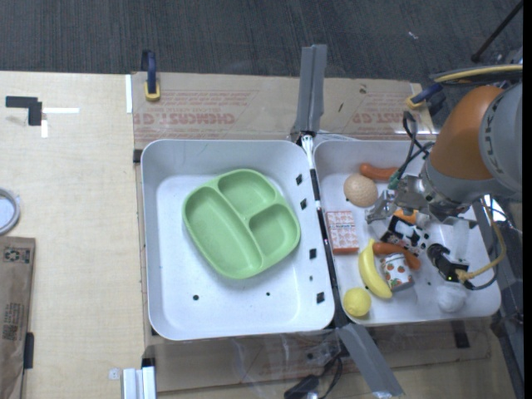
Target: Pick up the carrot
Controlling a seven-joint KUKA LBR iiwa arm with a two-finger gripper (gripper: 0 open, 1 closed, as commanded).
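Bench, right bin [465, 306]: lemon [357, 301], banana [373, 273] nearest; carrot [391, 248] beyond, long axis left-right, lying just below-left of gripper [406, 217]; finger spread impossible to tell; egg [360, 190] farther back.

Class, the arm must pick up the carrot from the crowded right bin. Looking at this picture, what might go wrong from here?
1. The carrot lies hemmed between the banana and a small packet, so the tool may nudge or catch those instead.
2. A second orange item sits behind the egg; it could be mistaken for the target.
3. The wrist hides part of the pile, so alignment is uncertain.
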